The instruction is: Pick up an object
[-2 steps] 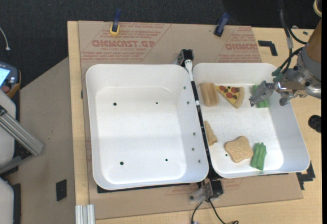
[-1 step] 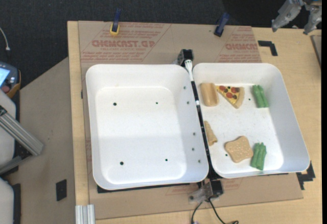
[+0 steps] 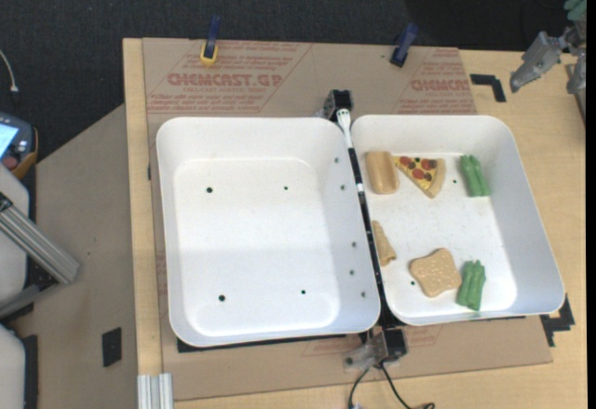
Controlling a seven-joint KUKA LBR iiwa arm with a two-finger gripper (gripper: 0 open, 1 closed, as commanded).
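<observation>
Pizza slice (image 3: 421, 172) lying flat in the bin (image 3: 521, 211) on the arm's side, near that bin's far edge, midway along it. Just beside it, toward the wall shared with the other bin, a tan bread roll (image 3: 379, 171), lengthwise from far to near, apart from the slice by a narrow gap. On the slice's other side, toward the far outer corner, a green vegetable piece (image 3: 474, 176), well clear of the slice. Against the shared wall, about halfway down it, a small tan scrap (image 3: 383, 244). Near the near edge, a piece of toast (image 3: 435, 273), with a second green piece (image 3: 470, 285) touching or almost touching its outer side. All six resting on the bin floor, none lifted.

Second white bin (image 3: 186, 239) alongside, four dark dots on its floor.

Gripper (image 3: 538, 64) up beyond the far outer corner of the arm's-side bin, above the bench (image 3: 279, 72), well apart from every item and holding nothing visible. Width of its grip: impossible to tell at this angle and size.

Two blue clamps (image 3: 404, 44) on the bench's far edge.
</observation>
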